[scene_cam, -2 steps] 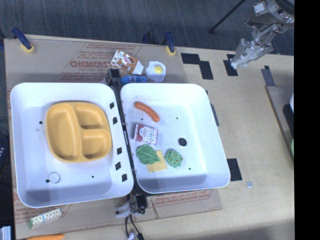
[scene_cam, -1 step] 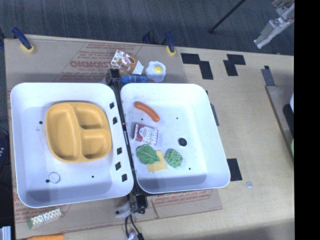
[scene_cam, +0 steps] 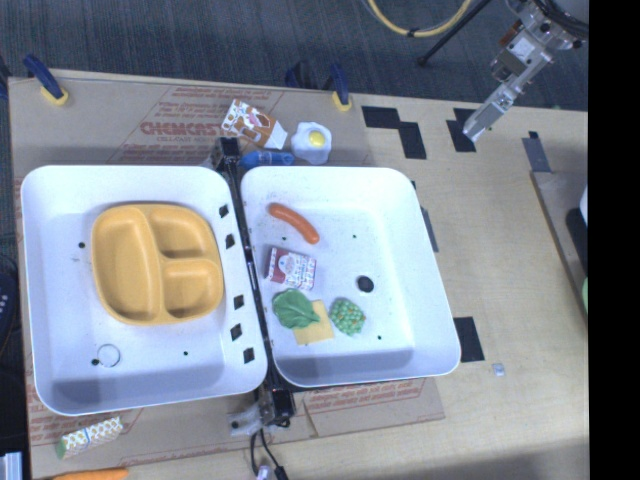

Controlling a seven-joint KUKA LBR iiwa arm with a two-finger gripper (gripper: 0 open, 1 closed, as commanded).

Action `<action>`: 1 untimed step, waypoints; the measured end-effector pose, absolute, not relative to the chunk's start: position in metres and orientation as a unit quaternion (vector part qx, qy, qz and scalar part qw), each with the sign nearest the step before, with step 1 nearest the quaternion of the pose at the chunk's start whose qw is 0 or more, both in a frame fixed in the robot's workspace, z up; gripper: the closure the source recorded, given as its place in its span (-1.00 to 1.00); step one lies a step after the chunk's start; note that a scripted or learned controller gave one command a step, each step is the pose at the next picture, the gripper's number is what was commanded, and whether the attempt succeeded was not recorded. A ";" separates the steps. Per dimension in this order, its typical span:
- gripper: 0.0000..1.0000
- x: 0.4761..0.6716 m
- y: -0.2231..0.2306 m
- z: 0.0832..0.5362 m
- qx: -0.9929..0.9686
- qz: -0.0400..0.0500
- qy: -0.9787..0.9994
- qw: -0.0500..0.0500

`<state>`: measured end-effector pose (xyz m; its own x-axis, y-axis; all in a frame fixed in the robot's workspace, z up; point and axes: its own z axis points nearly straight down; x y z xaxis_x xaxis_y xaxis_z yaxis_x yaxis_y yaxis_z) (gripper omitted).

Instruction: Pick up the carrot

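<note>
Lying slantwise in the upper left part of the right-hand shallow white bin [scene_cam: 425, 268] is the small orange carrot [scene_cam: 293, 222], a short smooth rod that looks like moulded plastic play food. I'd judge it light and stiff, not fragile, but glossy and round enough to roll or squirt out of a pinch. The sensible hold seems to be across its middle, fingers set square to its long axis, where it is thickest and nothing crowds it. A red and white packet [scene_cam: 289, 267] sits just below it, apart from it, with a green leaf piece [scene_cam: 294, 308], a yellow slice [scene_cam: 315, 326] and a knobbly green pea cluster [scene_cam: 347, 316] nearer the bin's front.

From where I stand, the grey two-finger gripper [scene_cam: 476, 126] hangs well away, above the bare bench beyond the bin's far right corner, touching nothing and carrying nothing. Whether it is parted or closed I cannot tell.
</note>
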<state>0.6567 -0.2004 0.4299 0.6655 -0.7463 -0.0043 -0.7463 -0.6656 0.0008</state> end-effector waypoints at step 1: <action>1.00 0.657 -0.202 0.514 -0.978 -0.002 0.207 0.001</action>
